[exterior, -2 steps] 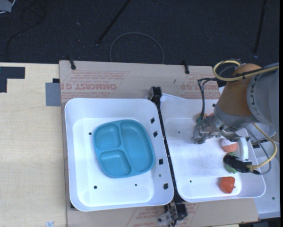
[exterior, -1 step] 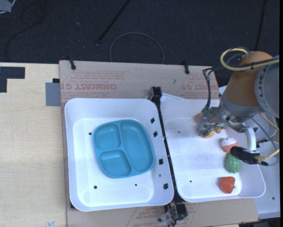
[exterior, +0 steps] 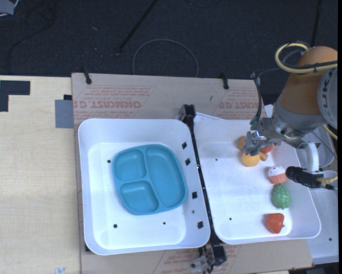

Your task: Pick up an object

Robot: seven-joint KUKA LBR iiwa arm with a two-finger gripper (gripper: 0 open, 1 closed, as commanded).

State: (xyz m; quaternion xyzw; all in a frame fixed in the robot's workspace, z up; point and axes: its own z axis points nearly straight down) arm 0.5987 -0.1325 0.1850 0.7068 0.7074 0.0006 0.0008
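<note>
Even, bright light; white bins (exterior: 137,131) glare slightly, details perhaps soft.

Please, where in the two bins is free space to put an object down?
Right bin: its left and middle floor is bare, bordered by the divider. Its right side is crowded with small toys and the gripper. Left bin: narrow strips around the blue plate.

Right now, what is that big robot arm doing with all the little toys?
The arm's end effector is down in the right bin, right over a small yellow-orange toy. Whether it has hold of it cannot be told. Three more toys lie nearby: a cupcake, a green one and a red one. The left bin holds a blue divided plate.
</note>
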